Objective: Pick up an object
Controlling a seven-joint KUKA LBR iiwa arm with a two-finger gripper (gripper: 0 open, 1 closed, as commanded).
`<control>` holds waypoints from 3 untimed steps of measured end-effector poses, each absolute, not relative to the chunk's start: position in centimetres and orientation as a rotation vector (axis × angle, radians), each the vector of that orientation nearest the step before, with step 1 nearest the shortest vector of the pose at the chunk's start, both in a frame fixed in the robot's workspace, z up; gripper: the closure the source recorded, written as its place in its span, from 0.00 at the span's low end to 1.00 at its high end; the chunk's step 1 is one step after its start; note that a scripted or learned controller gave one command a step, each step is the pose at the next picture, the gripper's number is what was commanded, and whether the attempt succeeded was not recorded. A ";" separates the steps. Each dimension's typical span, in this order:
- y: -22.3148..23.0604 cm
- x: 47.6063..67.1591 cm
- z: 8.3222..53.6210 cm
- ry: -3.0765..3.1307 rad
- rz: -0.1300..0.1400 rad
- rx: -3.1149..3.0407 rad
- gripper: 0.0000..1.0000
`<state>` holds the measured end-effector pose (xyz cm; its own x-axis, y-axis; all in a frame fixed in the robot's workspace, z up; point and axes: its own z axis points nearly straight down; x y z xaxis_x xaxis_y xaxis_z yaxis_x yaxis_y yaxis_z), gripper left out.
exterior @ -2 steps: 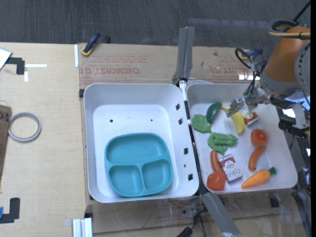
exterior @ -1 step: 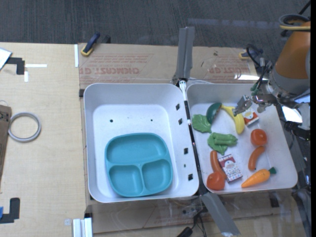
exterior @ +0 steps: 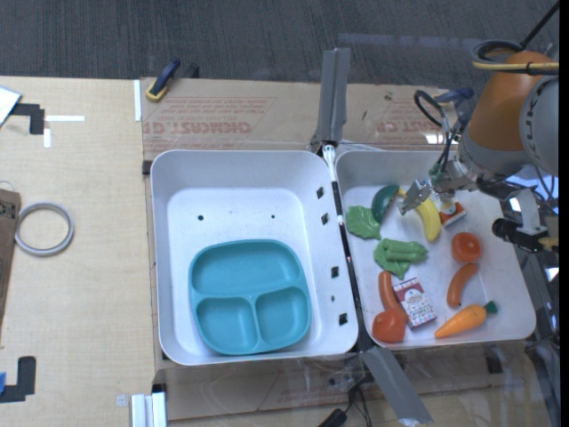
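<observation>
Two white bins sit side by side on the bench. The left bin (exterior: pixel 169 265) has a teal divided plate (exterior: pixel 252 295) lying flat toward its near side. The right bin (exterior: pixel 511 323) holds the toy food: a dark green piece (exterior: pixel 384 200) near the far left, a leafy green piece (exterior: pixel 363 221) just beside it, another bumpy green piece (exterior: pixel 399 253) in the middle, a banana (exterior: pixel 430 220) toward the far side, a small red-and-white item (exterior: pixel 452 213) touching the banana's right, a tomato (exterior: pixel 466 247) to the right, an orange sausage shape (exterior: pixel 460 284) below it, a carrot (exterior: pixel 462 320) at the near right, a red sausage (exterior: pixel 384 289) and a red round fruit (exterior: pixel 388 326) at the near left, and a small red box (exterior: pixel 416 303) between them and the carrot. The arm (exterior: pixel 507 114) comes in from the right over the far corner of the right bin. The gripper (exterior: pixel 416 199) hangs low over the banana's upper end, metal tips right at it, maybe touching. Can't tell how wide the claw is spread, and nothing is clearly clamped in it. The banana lies on the bin floor, not lifted. On the bench to the left lie a tape roll (exterior: pixel 41 229) and a blue-yellow tool (exterior: pixel 164 79) up by the cardboard (exterior: pixel 222 114).
</observation>
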<state>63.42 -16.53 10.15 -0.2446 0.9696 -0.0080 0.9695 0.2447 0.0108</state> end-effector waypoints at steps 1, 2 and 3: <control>-16.5 63.5 10.2 2.467 0.007 1.921 0.00; -16.8 63.7 11.4 2.456 0.010 1.915 1.00; -16.7 63.7 11.4 2.457 0.010 1.915 0.00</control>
